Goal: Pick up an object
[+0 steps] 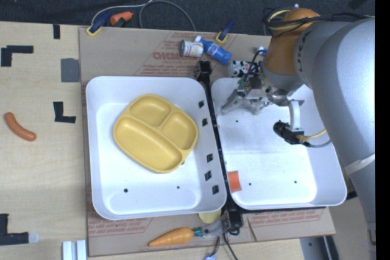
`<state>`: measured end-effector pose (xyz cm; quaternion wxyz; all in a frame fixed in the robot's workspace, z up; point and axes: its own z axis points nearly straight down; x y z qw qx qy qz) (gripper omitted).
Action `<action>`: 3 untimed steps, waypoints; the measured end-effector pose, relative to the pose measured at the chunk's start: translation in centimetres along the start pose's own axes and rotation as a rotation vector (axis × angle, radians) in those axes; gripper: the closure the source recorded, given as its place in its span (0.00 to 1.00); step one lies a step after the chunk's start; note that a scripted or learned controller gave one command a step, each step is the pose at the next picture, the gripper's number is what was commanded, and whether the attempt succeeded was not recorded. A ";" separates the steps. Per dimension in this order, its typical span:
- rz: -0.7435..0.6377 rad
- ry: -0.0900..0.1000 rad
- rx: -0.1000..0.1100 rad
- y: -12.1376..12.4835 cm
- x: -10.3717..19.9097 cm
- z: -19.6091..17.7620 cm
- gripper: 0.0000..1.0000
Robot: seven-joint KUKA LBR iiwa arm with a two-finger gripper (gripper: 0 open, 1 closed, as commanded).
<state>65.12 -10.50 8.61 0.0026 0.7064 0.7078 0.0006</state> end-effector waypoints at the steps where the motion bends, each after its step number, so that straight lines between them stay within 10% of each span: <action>1: 0.000 0.000 0.008 1.7 0.8 0.1 0.00; 3: 0.000 0.003 0.003 1.8 0.0 0.1 0.00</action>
